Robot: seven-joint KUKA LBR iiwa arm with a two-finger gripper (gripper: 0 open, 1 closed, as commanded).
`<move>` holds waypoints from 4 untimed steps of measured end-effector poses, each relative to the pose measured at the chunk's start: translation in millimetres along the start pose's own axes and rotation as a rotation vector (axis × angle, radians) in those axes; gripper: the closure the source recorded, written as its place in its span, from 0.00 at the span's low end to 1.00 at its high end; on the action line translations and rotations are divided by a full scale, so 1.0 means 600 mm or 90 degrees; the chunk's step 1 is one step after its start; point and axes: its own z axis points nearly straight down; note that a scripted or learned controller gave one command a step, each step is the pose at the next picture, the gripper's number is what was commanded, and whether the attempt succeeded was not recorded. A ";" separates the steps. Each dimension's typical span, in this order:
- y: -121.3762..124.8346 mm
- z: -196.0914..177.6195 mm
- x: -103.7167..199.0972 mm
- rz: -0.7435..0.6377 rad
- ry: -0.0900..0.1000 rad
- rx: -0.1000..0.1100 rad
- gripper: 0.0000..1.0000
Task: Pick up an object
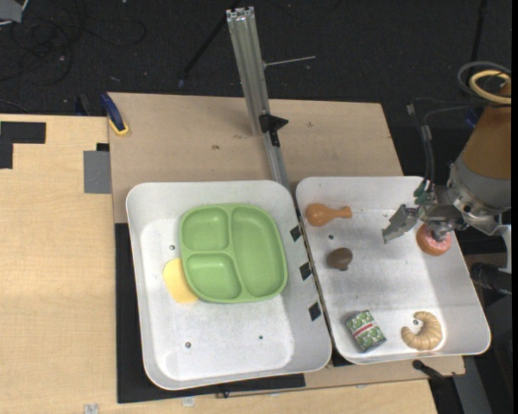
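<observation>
The objects to pick from lie in two shallow white bins that sit side by side on the worktop. The left bin holds a green divided plate with three compartments, lying flat toward the bin's far half, and a yellow piece touches the plate's left edge, partly tucked under it. The right bin holds several small things, well apart from one another: an orange drumstick-shaped toy near the far left corner, a dark brown lump just in front of it, a small green patterned block near the front edge, and a tan croissant at the front right. A round red-and-pink object lies by the bin's right wall, just beneath the hand, which hangs over the far right part of that bin. Whether the hand's fingers are spread or pressed together cannot be told, nor whether they touch the round object. A metal post rises behind the bins.
</observation>
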 end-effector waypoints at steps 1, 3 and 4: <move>0.011 0.083 0.011 -0.001 0.000 0.001 0.00; -0.003 0.143 0.005 0.003 0.000 -0.001 1.00; -0.002 0.072 -0.001 0.002 -0.002 -0.006 1.00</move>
